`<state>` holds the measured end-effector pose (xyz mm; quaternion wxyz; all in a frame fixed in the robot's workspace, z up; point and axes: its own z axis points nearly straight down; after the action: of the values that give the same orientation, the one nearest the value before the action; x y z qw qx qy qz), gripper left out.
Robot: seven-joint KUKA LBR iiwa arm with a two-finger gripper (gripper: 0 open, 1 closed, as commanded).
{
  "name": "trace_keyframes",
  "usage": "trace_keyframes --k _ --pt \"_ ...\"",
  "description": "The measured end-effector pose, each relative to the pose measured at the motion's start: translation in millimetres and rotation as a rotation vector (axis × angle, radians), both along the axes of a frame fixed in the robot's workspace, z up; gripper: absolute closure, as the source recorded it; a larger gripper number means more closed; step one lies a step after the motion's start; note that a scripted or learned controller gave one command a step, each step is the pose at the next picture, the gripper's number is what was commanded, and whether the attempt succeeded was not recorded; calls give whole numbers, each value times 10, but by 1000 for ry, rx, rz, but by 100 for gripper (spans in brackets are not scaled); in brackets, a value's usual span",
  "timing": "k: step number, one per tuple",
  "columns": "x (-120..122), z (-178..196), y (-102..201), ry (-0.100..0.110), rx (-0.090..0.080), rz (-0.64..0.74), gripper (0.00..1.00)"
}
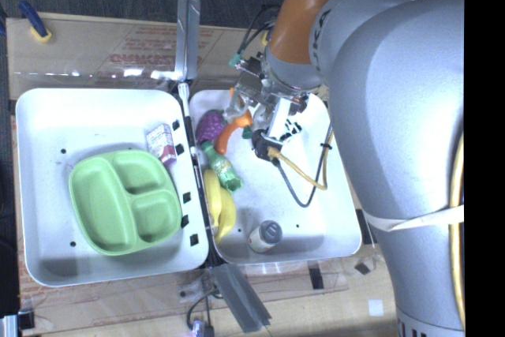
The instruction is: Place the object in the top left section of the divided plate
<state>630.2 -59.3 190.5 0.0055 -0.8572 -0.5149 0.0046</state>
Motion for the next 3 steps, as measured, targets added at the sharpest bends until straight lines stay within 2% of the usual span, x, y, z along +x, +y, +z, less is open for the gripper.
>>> trace_keyframes --k 1,2,3 --pt "-578 -1 482 -5 -5 -141 100" --pt "-596 206 1152 -9 -7 -161 100" --pt "-596 207 1150 -9 -7 -162 0"
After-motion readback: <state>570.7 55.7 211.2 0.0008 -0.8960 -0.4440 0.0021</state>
